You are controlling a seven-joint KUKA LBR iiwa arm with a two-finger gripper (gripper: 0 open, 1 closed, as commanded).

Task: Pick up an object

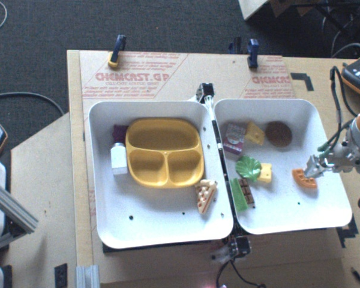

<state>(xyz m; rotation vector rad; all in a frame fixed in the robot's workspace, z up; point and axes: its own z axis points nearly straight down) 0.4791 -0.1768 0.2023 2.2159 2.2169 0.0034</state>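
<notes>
Gripper [315, 168] at right of frame, low over the right bin [324, 212], touching the orange piece [304, 179]; jaw state cannot be told.

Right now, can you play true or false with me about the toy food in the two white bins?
1. The yellow tray sits in the left bin. True.
2. The brown cookie lies in the left bin. False: it lies in the right bin.
3. The gripper is beside the orange piece. True.
4. The green leaf rests inside the yellow tray. False: it is in the right bin, next to a yellow cheese cube.
5. A white bottle is left of the tray. True.
</notes>
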